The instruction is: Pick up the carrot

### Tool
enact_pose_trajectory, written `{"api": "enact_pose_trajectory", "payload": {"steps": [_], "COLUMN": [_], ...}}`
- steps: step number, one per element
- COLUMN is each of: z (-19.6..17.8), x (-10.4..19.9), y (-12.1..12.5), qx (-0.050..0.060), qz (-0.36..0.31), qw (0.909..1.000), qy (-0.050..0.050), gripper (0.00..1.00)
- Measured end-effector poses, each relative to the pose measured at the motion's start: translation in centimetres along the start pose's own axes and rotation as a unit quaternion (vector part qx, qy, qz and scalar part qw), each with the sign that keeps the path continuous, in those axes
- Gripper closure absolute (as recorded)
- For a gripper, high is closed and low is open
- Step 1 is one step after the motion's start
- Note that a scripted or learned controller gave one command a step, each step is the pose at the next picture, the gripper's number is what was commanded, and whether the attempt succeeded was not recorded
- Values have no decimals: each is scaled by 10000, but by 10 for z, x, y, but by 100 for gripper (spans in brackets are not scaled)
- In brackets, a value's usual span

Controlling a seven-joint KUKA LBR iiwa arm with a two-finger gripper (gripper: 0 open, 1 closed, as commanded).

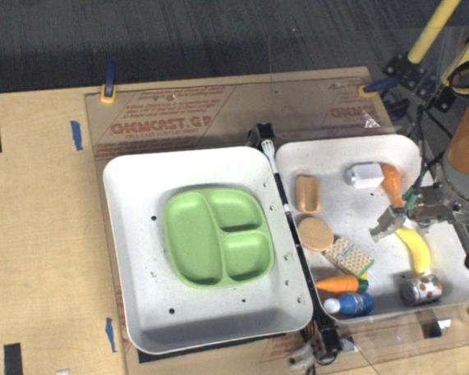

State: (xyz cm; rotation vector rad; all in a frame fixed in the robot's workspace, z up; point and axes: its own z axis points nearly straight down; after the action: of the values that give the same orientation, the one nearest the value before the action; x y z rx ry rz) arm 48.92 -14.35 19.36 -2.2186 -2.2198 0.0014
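The carrot, orange with a green stub at its right end, lies near the front of the right bin. It rests between a patterned cracker and a blue bottle. My gripper hangs over the right side of that bin, just above the top end of a yellow banana. It is well to the right of the carrot and farther back. Nothing shows in its grasp.
The right bin also holds a tan roll, a round biscuit, a white block, an orange stick and a spotted can. A green divided plate sits in the left bin.
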Motion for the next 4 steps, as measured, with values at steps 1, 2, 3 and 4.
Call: {"api": "enact_pose_trajectory", "payload": {"steps": [1, 2, 3, 4], "z": [74, 104, 100, -9], "x": [-49, -53, -42, 24], "y": [53, 110, 96, 69], "qx": [-2, -45, 6, -54], "qz": [87, 854, 368, -569], "qw": [10000, 9963, 9993, 9984], "qy": [-14, 21, 0, -16], "gripper": [0, 0, 0, 0]}}
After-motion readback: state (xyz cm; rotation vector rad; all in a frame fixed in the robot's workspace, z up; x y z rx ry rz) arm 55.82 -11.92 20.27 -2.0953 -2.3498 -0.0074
